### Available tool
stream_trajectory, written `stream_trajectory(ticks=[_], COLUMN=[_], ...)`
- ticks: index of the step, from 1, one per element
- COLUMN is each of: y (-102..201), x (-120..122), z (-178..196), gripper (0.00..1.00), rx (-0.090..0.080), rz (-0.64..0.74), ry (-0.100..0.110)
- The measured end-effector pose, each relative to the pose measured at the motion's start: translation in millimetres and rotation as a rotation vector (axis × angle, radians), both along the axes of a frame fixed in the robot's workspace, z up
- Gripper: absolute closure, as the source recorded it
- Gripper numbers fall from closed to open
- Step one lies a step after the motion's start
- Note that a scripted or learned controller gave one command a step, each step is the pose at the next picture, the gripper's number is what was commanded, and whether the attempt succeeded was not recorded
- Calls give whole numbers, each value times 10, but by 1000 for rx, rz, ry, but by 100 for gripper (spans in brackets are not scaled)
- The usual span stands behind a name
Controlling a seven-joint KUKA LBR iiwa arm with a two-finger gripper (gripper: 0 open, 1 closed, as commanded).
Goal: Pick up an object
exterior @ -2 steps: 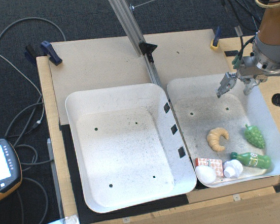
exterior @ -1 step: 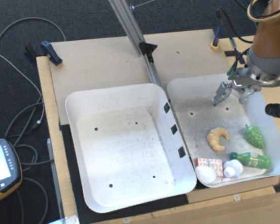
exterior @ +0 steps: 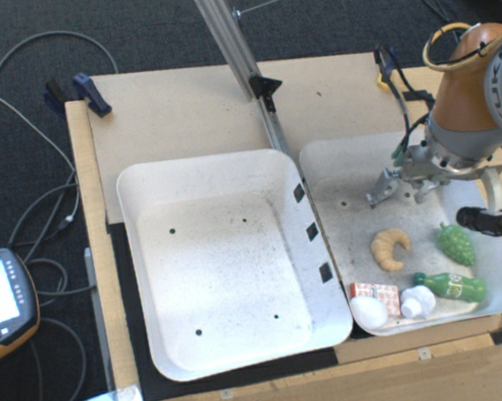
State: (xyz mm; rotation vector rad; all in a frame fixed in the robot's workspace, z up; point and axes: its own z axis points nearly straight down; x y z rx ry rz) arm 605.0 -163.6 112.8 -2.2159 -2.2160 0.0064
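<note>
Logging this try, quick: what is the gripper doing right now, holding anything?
Gripper: low over the right bin, above the croissant; nothing seen held, and open or shut cannot be told.

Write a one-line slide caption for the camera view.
KUKA arm's gripper poised in the right bin above a croissant, green grapes and green bottle.

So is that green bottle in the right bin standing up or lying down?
Lying down. The green bottle rests on its side along the right bin's near edge, white cap pointing left toward the left bin.
</note>
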Motion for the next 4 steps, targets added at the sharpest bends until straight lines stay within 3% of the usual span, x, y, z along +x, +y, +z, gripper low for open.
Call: stream_trajectory(ticks=[1,4], y=[-2,91], x=[27,24], z=[157,1613], gripper=[100,100], rx=[-1,-4], rz=[0,2], ry=[-10,-17])
